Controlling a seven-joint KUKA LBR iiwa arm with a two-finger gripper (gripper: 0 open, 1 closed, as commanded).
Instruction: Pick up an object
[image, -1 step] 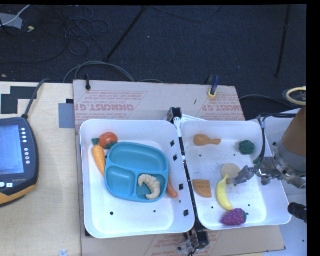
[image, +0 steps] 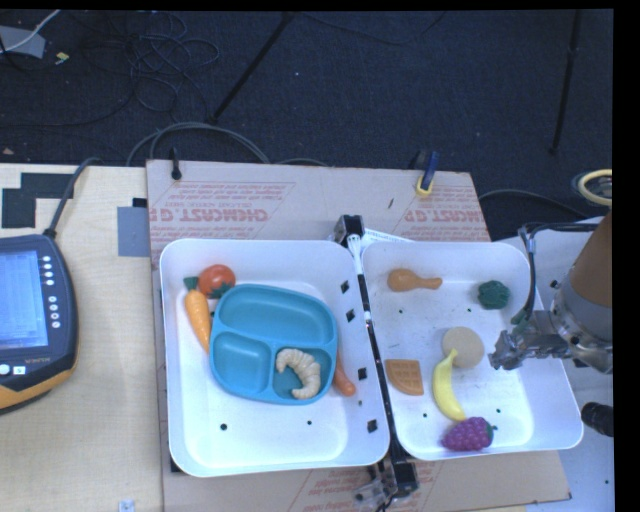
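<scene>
You see the gripper (image: 507, 355) over the right bin (image: 520, 262), near its right wall, reaching in from the right. Its dark metal parts hang just to the right of the pale round piece (image: 464, 344). Whether the jaws are open or closed I cannot tell, and you see nothing between them.

Take the banana (image: 446, 388) as your landmark. It lies in the lower middle of the right bin, curved, with its top end touching the pale round piece, which lies just above it. To the left of the banana lies an orange waffle (image: 405, 376). Just below and right of the banana you find the purple grapes (image: 467, 434), near the front wall of the bin. Well above the banana, toward the far side, lies a brown drumstick (image: 412, 282). Above and to the right of the banana, near the far right corner, lies a dark green broccoli (image: 492, 294).

Far to the left of the banana is the left bin (image: 255, 450). It holds a blue divided plate (image: 272, 342) with a pale shrimp (image: 301, 370) in its lower right compartment. At the left edge of the plate lies a carrot (image: 199, 317), and above it a tomato (image: 216, 278). Both bins rest on a sheet of cardboard (image: 300, 200). Further left you see a pendant (image: 32, 318) with a screen.
</scene>
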